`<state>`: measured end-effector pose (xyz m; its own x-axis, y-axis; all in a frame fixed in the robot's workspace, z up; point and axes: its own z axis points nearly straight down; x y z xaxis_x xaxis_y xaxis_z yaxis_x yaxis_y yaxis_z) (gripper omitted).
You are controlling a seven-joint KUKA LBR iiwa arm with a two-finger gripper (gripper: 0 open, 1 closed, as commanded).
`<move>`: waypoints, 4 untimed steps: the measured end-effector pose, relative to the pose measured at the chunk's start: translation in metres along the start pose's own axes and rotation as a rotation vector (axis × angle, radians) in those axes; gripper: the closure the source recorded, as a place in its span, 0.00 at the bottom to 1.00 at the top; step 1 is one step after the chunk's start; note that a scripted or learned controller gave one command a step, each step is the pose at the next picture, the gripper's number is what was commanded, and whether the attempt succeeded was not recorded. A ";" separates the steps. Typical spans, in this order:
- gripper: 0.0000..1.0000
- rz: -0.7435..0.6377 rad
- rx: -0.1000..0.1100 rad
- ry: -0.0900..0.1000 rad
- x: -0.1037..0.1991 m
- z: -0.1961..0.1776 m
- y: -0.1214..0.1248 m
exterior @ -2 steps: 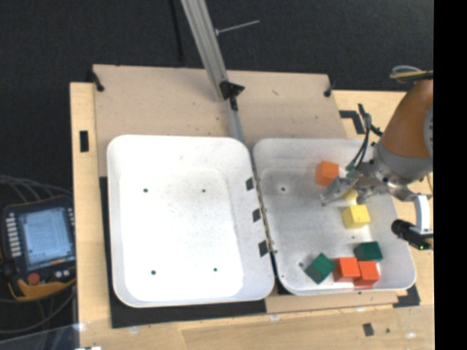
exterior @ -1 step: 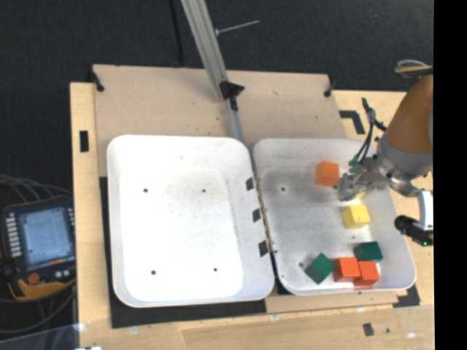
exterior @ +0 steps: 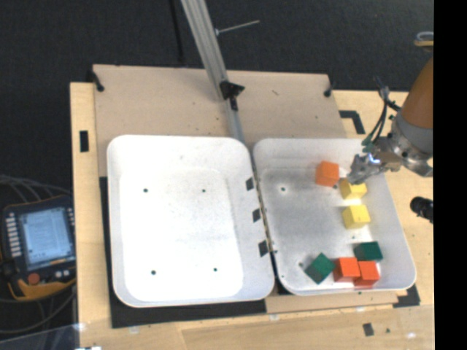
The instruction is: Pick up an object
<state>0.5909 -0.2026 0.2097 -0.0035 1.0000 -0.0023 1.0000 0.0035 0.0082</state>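
The right bin (exterior: 292,217) holds several small blocks. An orange block (exterior: 327,173) lies near its upper middle, with a yellow block (exterior: 354,190) just right of it and another yellow block (exterior: 356,216) below. Two green blocks (exterior: 318,267) (exterior: 368,251) and two orange blocks (exterior: 349,268) (exterior: 369,271) sit along the near edge. My gripper (exterior: 360,170) reaches in from the right and hangs low between the orange block and the upper yellow block, its tip close to both. No block shows between its fingers.
The left bin (exterior: 179,217) lies beside the right one. A slanted metal post (exterior: 208,46) rises behind the bins. A handheld screen (exterior: 40,239) sits off the bench at the left.
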 end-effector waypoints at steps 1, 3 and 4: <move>1.00 -0.001 -0.001 -0.001 0.001 -0.065 0.005; 1.00 -0.001 0.008 0.000 0.044 -0.053 0.013; 1.00 -0.002 0.008 0.001 0.089 -0.042 0.014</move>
<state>0.6044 -0.1135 0.2514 -0.0051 1.0000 -0.0008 1.0000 0.0051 0.0004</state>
